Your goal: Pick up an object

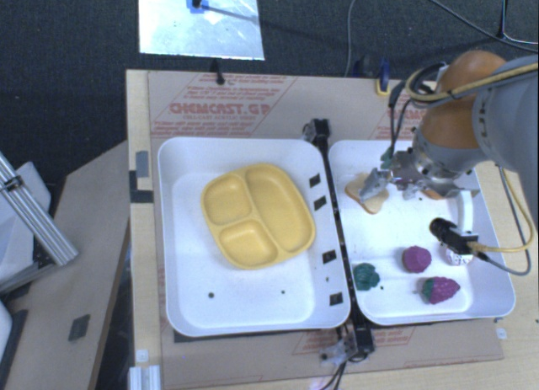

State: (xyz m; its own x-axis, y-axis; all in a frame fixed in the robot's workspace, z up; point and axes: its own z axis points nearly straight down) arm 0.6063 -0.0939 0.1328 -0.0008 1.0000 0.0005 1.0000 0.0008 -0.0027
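The arm reached in from the right, over the right bin (497,300), with the tool (381,182) low at that bin's upper left part. Whether the tool was released or clenched could not be told from this slant. A tan, bread-like piece (370,199) lay right at its tip, touching or nearly so, a little below and to the left of it; nothing showed the piece as gripped. It seemed the nearest target, its long axis running roughly up and down the view. Further down the same bin lay a teal lump (365,275), a purple ball (416,259) and a pink berry-like thing (440,289), all well apart from the tool. A yellow divided plate (256,214) sat in the left bin (181,296).
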